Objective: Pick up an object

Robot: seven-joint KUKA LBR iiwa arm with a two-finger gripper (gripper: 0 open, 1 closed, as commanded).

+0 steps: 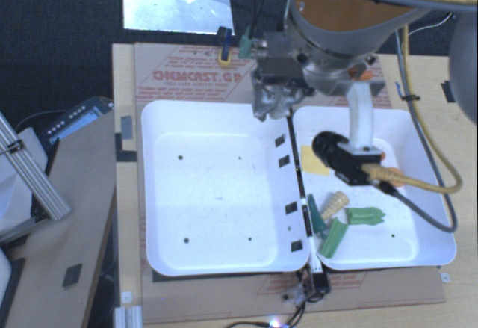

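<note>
White plastic forms the two shallow bins: the left bin and the right bin sit side by side, meeting along a middle seam, on a sheet of brown cardboard printed with red letters. Small black clips are spaced along that seam.

Grey with an orange band, the arm reaches in from the upper right. Its gripper hangs over the far end of the seam, at the top rim between the bins. From this angle I cannot tell whether it is open or closed.

The loose things to pick up all lie in the right bin, towards its near left corner and well apart from the gripper. A flat yellow piece lies just beside the seam, farthest from the front rim. Nearer the front, a cream ridged piece lies tilted, with a dark teal piece just to its left along the seam. A light green block lies just right of the cream ridged piece; whether they touch is unclear. A slanted green piece lies nearest the front rim.
</note>
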